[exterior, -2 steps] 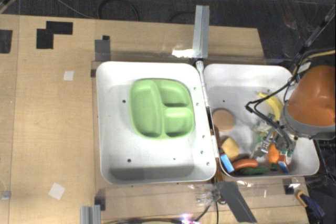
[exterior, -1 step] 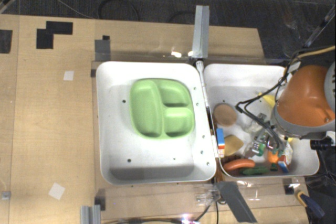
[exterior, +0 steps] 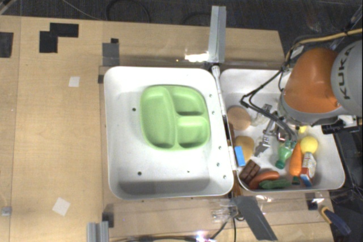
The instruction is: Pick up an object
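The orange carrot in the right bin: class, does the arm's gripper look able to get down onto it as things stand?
Probably yes. The carrot lies uncovered on top, close beside the gripper. But the green bottle and the lemon crowd against it, so a clean grasp looks tricky.

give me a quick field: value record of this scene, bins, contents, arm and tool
left bin: holds a green divided tray
right bin: holds a pile of small toy food items
items seen: carrot, lemon, green bottle, two tan round pieces, blue block
arm: reaches in over the right bin
tool: low over the pile, near the tan pieces and green bottle
tool state: cannot tell; nothing visibly held
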You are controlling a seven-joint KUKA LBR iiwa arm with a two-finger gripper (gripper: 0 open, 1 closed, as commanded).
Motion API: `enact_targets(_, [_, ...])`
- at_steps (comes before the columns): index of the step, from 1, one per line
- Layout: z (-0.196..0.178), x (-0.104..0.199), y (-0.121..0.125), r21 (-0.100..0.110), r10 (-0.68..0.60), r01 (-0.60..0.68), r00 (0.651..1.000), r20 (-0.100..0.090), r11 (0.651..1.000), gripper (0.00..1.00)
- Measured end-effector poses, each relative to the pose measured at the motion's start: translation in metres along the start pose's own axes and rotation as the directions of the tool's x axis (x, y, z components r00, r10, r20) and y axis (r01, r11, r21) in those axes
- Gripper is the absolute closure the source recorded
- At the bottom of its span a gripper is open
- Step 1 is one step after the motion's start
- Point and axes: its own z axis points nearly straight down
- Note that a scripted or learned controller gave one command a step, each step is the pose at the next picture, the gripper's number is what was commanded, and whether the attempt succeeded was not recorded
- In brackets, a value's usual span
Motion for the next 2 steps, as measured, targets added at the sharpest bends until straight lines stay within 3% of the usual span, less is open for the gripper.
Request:
enact_targets(1, [-0.033, -0.055, -0.06, -0.009, 0.008, -0.008, 1.0, -0.012, 1.0, 0.0])
enact_targets(2, [0.001, 0.006, -0.037, -0.009, 0.141, -0.141, 0.99, -0.007, 0.99, 0.0])
